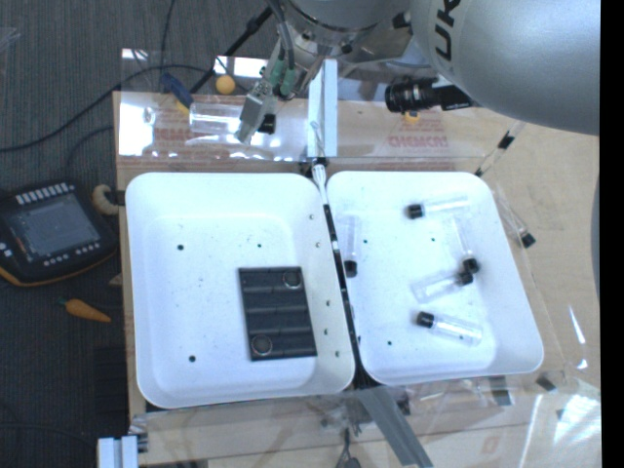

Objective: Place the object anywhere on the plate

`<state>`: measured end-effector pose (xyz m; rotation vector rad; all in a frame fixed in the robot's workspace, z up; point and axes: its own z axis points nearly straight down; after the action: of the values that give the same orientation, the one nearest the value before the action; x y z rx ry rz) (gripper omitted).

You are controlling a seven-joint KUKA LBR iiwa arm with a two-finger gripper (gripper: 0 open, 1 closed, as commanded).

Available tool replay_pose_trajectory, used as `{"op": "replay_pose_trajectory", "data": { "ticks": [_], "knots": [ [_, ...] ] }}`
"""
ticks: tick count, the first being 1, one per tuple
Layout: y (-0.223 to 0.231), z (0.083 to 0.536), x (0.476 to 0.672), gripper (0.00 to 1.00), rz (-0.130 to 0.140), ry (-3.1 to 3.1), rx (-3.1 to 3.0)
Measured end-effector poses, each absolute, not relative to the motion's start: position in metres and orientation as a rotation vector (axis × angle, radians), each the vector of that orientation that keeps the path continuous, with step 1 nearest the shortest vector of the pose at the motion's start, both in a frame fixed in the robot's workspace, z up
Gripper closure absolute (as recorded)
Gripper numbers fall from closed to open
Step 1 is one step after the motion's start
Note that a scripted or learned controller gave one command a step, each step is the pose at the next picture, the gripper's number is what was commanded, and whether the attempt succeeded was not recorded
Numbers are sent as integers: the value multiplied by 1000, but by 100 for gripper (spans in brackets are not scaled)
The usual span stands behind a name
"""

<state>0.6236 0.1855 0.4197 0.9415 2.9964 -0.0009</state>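
Note:
A dark grey grooved plate (278, 312) lies flat in the left bin (175, 291), a little right of its middle. Two small round rings sit on it, one at its upper right (291, 281) and one at its lower left (261, 344). My gripper (252, 123) hangs high over the back edge of the left bin, well away from the plate. It is shut on a clear tube (216, 120) that sticks out sideways to the left of the fingers.
Several clear tubes with black caps lie scattered in the right bin (390, 349), such as one at the back (437, 207) and one near the front (448, 328). Another tube (348, 247) rests against the divider. A control pendant (54, 232) sits left of the bench.

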Motion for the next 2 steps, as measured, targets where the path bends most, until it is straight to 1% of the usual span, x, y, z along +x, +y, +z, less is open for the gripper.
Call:
{"op": "replay_pose_trajectory", "data": {
  "ticks": [1,2],
  "knots": [
    [234,375,646,100,0,3113,431],
    [233,413,581,100,-1,3133,228]
  ]
}}
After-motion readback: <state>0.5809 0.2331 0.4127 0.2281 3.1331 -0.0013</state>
